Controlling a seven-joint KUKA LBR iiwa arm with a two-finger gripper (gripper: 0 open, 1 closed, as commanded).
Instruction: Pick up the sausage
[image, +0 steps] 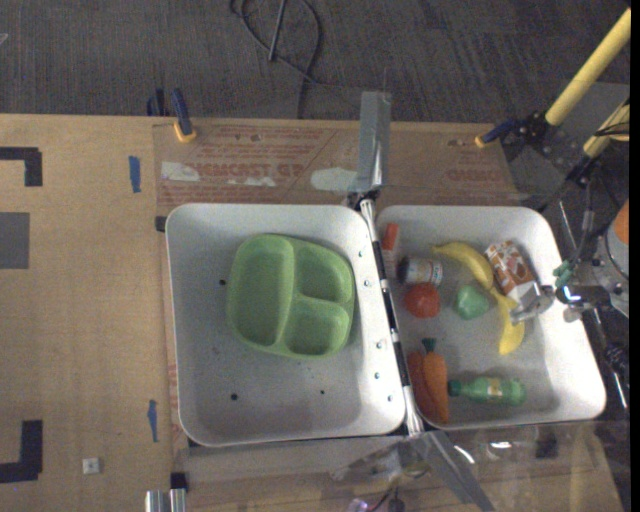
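The sausage is a reddish-brown stick lying lengthwise against the left wall of the right bin, pressed beside an orange carrot. My gripper hangs over the right half of that bin, above a yellow banana piece and just below a red snack packet. It is well to the right of the sausage and apart from it.
The right bin also holds a banana, a small can, a red tomato, a green pepper, a green bottle and a small red item. A green divided plate sits in the left bin.
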